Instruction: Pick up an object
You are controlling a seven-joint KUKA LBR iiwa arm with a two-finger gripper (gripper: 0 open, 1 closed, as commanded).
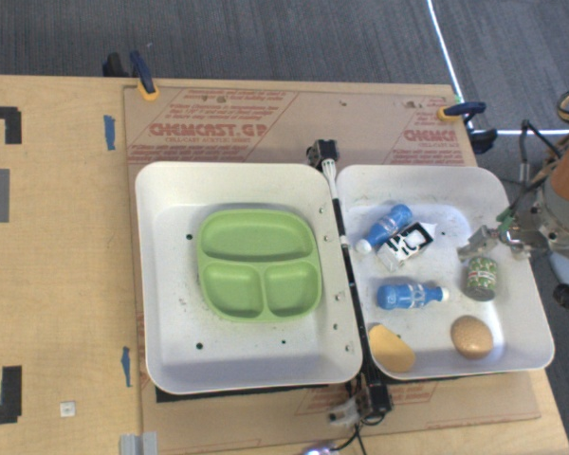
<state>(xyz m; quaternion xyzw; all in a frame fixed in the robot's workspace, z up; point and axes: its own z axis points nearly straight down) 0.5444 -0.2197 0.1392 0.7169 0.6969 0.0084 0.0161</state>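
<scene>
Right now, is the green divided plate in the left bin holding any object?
Empty. The green divided plate in the left bin shows three bare compartments.

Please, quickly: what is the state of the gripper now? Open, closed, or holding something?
Gripper: cannot be told; it sits above the small green jar in the right bin.

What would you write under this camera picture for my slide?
Gripper hovers over right bin of bottles and toys; green tray fills left.

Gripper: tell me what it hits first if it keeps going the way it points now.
Probably the small greenish jar in the right bin, just below the gripper. Height is hard to judge from this slanted view.
</scene>
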